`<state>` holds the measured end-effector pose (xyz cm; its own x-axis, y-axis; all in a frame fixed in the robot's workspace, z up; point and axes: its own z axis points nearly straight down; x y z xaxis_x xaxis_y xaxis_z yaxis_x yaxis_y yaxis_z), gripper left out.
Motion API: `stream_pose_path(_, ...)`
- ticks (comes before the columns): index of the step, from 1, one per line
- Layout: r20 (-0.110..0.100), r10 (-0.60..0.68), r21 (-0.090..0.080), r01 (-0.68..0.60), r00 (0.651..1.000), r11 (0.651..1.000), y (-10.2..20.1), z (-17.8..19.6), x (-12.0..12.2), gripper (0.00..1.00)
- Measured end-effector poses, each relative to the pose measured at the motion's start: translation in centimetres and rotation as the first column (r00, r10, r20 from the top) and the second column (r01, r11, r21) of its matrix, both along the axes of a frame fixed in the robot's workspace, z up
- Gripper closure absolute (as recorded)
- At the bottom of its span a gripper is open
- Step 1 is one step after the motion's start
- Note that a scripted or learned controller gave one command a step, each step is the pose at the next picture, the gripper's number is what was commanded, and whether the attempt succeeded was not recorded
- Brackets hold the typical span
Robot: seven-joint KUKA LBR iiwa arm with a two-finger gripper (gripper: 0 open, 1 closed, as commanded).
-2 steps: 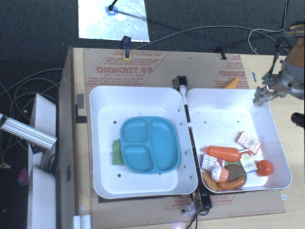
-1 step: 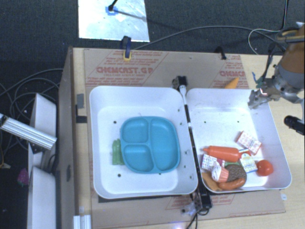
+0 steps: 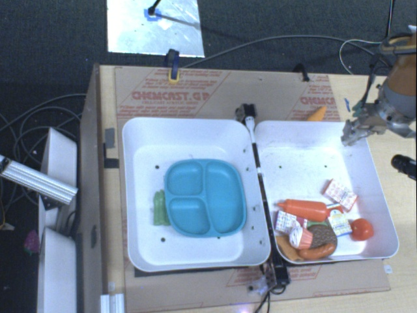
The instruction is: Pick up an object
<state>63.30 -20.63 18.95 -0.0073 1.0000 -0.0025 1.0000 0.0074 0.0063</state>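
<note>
The right bin (image 3: 306, 155) holds a pile of toy food at its near end: an orange carrot (image 3: 303, 208), a red tomato (image 3: 361, 229), a brown round piece (image 3: 322, 234), a sausage (image 3: 313, 253) and several small red-and-white cartons (image 3: 340, 193). My gripper (image 3: 354, 134) hangs over the far right corner of that bin, well away from the pile, with nothing seen in it. Whether its fingers stand apart is too small to tell.
The left bin (image 3: 143, 149) holds a blue divided plate (image 3: 205, 196) with a green piece (image 3: 159, 208) beside its left edge. A small orange item (image 3: 316, 114) lies on the cardboard behind the right bin. Cables run along the bench's back and left.
</note>
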Motion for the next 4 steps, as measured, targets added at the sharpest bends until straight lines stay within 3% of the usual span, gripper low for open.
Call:
stream_pose_path(1,-0.004,-0.006,0.001,0.006,1.000,1.000,0.0,1.0,-4.1,1.00)
stream_pose_path(3,-0.004,-0.006,0.002,0.006,1.000,1.000,0.0,1.9,-4.5,1.00)
stream_pose_path(4,-0.004,-0.007,0.002,0.007,1.000,1.000,0.5,0.1,-4.8,1.00)
